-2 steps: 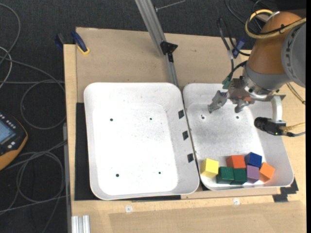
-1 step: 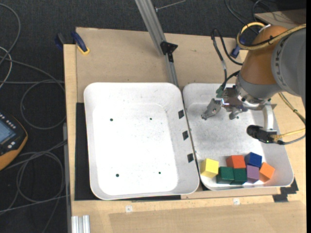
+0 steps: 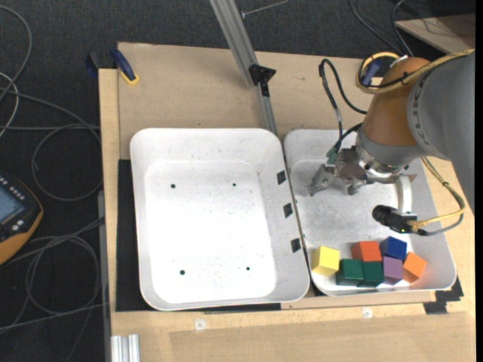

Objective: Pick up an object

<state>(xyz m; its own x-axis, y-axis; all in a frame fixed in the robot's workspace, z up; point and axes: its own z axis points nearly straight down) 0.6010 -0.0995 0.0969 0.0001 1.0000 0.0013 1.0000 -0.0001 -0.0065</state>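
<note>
The blocks point(image 3: 370, 262) crowd the near edge of the right bin point(image 3: 302, 145), touching one another, so there are no gaps between them. Beyond the blocks the bin floor is bare up to the claw point(image 3: 332, 178), which hangs above its middle. The left bin point(image 3: 139, 202) offers open floor.

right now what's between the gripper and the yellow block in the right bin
In the camera view, only bare speckled floor of the right bin lies between the gripper and the yellow block. The other blocks sit further right.

even, bright overhead light, soft short shadows. the white bins point(image 3: 204, 145) look slightly washed out. everything's a touch grainy, edges soft.
</note>
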